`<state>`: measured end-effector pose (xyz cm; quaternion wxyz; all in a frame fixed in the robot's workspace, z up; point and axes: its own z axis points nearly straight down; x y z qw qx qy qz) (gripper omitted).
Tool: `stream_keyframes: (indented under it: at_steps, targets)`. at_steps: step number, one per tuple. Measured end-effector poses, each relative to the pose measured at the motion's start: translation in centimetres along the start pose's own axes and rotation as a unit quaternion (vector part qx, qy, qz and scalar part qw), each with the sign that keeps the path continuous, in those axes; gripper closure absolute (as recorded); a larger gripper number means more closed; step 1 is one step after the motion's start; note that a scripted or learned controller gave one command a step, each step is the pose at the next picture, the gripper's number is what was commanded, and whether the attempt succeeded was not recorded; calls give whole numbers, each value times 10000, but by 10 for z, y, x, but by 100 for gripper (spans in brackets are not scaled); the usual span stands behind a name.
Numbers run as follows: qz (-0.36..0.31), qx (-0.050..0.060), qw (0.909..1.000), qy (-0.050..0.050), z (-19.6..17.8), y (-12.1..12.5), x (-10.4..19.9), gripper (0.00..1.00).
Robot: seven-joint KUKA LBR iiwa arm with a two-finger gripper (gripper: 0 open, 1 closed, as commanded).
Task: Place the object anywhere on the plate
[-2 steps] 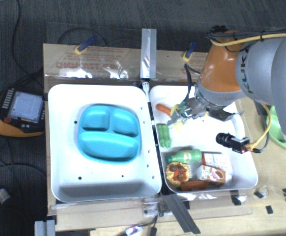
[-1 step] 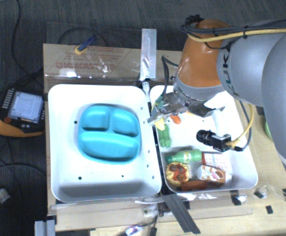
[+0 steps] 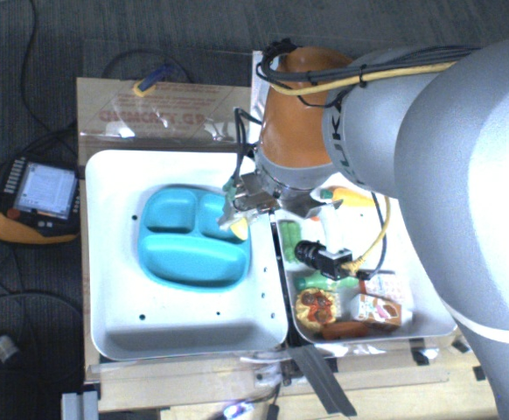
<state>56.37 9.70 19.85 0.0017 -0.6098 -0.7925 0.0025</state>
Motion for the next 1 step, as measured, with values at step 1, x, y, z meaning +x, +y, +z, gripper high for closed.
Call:
stream_keyframes:
  at_steps: [1]
  targets:
    - [1,-2,10000,2,0,0,0,0]
